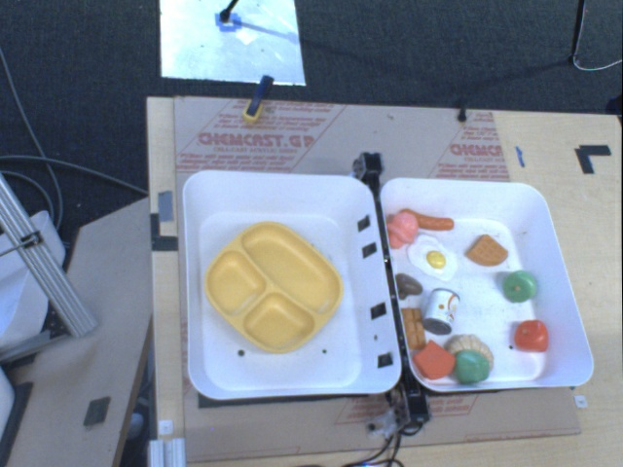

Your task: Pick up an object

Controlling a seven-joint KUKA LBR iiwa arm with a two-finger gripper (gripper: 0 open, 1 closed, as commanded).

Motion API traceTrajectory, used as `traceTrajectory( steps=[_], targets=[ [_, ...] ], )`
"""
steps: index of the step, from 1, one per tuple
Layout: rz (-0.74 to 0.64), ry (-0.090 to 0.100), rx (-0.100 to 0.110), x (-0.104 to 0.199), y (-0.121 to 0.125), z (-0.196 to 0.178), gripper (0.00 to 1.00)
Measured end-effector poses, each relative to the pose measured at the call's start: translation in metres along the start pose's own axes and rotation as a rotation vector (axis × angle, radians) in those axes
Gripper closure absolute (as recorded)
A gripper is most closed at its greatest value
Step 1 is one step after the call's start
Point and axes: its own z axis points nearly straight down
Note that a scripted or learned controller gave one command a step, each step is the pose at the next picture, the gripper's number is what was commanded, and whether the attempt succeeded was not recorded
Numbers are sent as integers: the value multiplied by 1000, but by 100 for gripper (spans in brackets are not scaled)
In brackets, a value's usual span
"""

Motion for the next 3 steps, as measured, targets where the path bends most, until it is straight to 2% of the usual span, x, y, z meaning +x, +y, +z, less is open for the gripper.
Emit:
traceTrajectory(
  steps=[3],
  targets=[
    [-5,-5,-11,-2,1,-34,100]
  ],
)
